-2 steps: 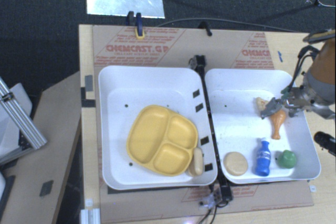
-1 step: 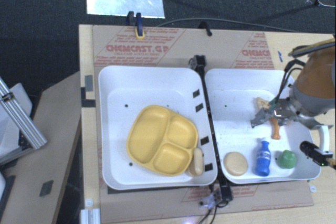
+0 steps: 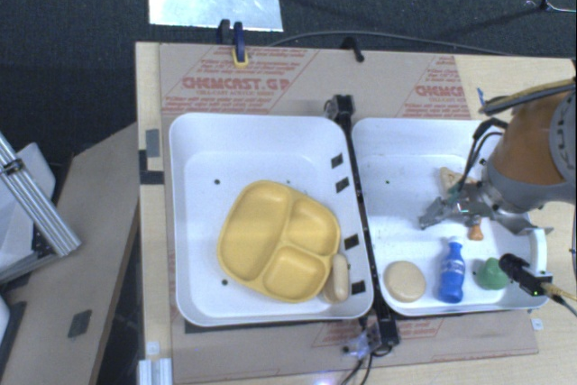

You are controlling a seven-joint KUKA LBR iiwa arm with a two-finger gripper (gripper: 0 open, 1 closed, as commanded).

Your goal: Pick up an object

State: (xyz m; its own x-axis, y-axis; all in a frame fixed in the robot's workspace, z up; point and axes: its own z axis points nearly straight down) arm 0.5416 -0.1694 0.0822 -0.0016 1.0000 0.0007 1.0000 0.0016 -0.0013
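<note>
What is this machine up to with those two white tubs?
A grey and orange robot arm reaches into the right bin, its gripper low above the floor with nothing between the fingers that I can see. Just below it lie a blue bottle, a tan round piece and a small green object. The left bin holds a yellow divided tray. Nothing is lifted yet.

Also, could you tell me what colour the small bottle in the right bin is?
Blue with a white cap; the bottle shows best in the camera view.
</note>
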